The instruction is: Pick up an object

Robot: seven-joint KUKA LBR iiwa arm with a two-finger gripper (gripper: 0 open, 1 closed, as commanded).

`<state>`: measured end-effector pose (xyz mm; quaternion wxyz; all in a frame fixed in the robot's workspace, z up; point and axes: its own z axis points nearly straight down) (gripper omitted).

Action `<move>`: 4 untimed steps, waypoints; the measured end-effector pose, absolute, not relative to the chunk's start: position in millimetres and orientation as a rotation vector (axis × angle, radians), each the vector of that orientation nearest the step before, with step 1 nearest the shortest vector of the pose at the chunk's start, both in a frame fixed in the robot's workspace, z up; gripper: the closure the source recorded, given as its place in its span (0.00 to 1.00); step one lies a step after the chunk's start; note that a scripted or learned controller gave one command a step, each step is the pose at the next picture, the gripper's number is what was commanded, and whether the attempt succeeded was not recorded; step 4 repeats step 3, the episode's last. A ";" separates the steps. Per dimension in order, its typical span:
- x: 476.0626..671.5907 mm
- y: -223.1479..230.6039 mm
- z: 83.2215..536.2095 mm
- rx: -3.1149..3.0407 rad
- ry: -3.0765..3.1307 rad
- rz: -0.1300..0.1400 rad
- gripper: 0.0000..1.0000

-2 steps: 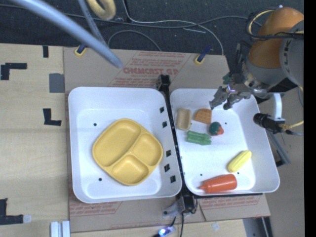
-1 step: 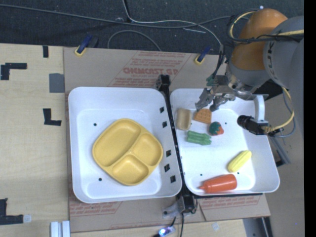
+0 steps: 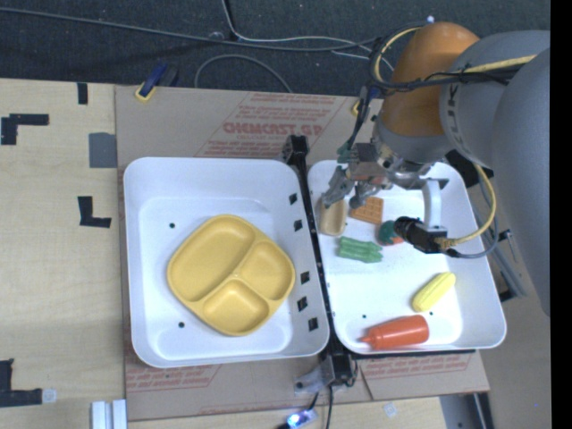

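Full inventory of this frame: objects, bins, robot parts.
plate: 1, yellow, three compartments, in the left bin
left bin: 1, white, left half of the bench
right bin: 1, white, beside the left bin
corn: 1, yellow, right side of the right bin
bottle: 1, red-orange, lying along the right bin's near edge
green item: 1, green, lying mid right bin
waffle: 1, orange-brown, upper right bin under the gripper
tan block: 1, tan, upper left of the right bin
teal item: 1, teal, partly hidden, right of the waffle
cables: several, dark, on the carpet beyond the bench
arm: 1, grey with an orange band, from the right
gripper: 1, grey, over the upper right bin
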<state>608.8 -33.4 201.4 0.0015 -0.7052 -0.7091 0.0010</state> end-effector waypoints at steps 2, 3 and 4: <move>599.3 81.2 215.1 -2.213 -2.228 0.000 1.00; 599.4 77.9 215.0 -2.218 -2.224 0.003 0.00; 599.4 77.9 215.0 -2.218 -2.224 0.003 0.00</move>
